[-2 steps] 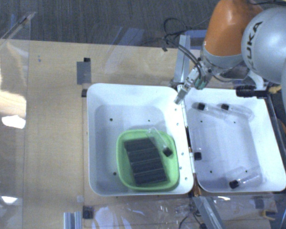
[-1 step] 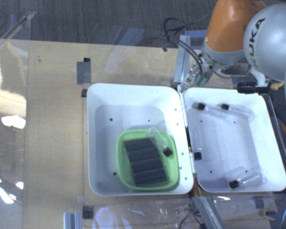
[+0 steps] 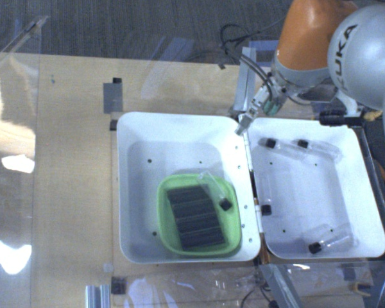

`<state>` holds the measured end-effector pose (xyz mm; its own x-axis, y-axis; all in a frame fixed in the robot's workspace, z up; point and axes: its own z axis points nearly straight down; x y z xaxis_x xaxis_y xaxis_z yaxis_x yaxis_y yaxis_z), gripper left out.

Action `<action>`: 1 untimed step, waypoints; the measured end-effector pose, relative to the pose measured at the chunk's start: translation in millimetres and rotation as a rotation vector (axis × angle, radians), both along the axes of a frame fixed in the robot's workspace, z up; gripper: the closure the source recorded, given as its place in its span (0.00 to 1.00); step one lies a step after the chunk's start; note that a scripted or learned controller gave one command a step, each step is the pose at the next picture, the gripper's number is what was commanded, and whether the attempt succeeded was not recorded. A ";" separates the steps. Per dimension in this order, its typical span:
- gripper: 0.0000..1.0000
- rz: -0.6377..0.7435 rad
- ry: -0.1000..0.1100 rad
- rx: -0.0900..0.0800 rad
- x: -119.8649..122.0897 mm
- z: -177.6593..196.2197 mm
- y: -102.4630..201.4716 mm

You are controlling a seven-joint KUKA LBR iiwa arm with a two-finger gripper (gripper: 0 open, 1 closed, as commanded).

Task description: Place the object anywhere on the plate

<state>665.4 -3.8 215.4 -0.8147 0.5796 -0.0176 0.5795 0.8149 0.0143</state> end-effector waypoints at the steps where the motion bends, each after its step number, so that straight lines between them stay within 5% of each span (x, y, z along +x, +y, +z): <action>1: 1.00 0.003 -0.011 0.001 2.2 13.4 1.6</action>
<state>667.6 -2.2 228.8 -0.8160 0.5775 -0.0263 0.5771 0.8164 0.0219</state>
